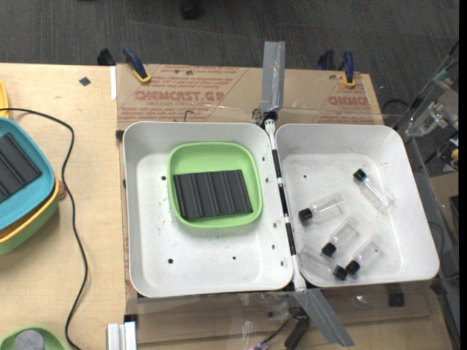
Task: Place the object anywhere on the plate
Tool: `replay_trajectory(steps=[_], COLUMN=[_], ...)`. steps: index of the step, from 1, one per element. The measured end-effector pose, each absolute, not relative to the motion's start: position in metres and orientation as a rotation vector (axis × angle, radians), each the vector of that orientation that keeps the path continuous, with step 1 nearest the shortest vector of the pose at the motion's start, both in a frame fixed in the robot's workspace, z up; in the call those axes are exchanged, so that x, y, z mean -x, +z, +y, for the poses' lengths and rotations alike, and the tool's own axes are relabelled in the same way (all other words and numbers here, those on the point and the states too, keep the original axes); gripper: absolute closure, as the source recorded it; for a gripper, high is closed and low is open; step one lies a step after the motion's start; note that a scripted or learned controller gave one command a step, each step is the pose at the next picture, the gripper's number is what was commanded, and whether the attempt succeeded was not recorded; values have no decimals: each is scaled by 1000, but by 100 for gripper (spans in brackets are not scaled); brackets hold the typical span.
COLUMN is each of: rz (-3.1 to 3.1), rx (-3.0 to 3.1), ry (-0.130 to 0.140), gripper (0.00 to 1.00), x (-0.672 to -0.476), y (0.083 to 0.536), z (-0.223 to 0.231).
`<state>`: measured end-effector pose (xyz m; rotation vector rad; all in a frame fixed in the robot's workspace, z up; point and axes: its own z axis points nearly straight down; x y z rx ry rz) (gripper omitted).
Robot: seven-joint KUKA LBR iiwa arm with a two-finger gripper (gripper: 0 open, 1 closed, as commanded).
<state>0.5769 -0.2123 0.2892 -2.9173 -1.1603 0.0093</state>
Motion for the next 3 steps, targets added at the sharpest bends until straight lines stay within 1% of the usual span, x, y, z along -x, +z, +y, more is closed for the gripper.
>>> replay_trajectory(steps=[1,2,3], rz=[-859,-460,-321], rx=[3021,3107,3123], ry=[8,9,11], gripper=[0,0,0], x=[-551,-569,-553], y=[311,317,299], z=[-218,-222,-199])
